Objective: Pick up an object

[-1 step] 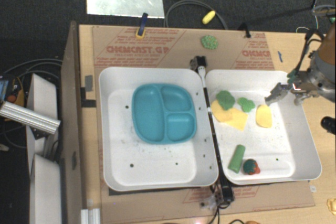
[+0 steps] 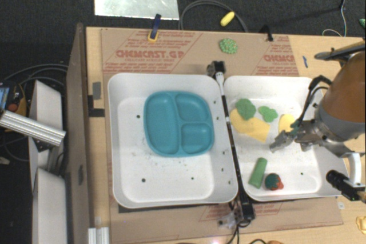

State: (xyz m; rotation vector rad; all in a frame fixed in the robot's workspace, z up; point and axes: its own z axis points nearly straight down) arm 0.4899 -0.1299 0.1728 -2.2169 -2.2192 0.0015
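From my remote station I see two white bins side by side on the cardboard-covered bench (image 2: 171, 48). The left bin (image 2: 128, 180) holds a blue divided plate (image 2: 178, 123), lying flat near its centre. The right bin (image 2: 303, 180) holds the loose objects: a yellow wedge (image 2: 251, 126) near the bin's left wall, a green leafy piece (image 2: 245, 108) touching the wedge's upper edge, a second green piece (image 2: 267, 113) just beside it, a small yellow piece (image 2: 286, 121) to the right of those, a green cylinder (image 2: 258, 172) lying tilted toward the front, and a red and green ball (image 2: 274, 182) just beside the cylinder's lower end. The arm (image 2: 346, 100) reaches in from the right, and its gripper (image 2: 280, 142) sits low over the right bin, between the yellow wedge and the green cylinder, just below the small yellow piece. I see no object between its fingers; whether they are spread or closed I cannot tell. A green knobbly disc (image 2: 228, 46) lies on the cardboard behind the bins.
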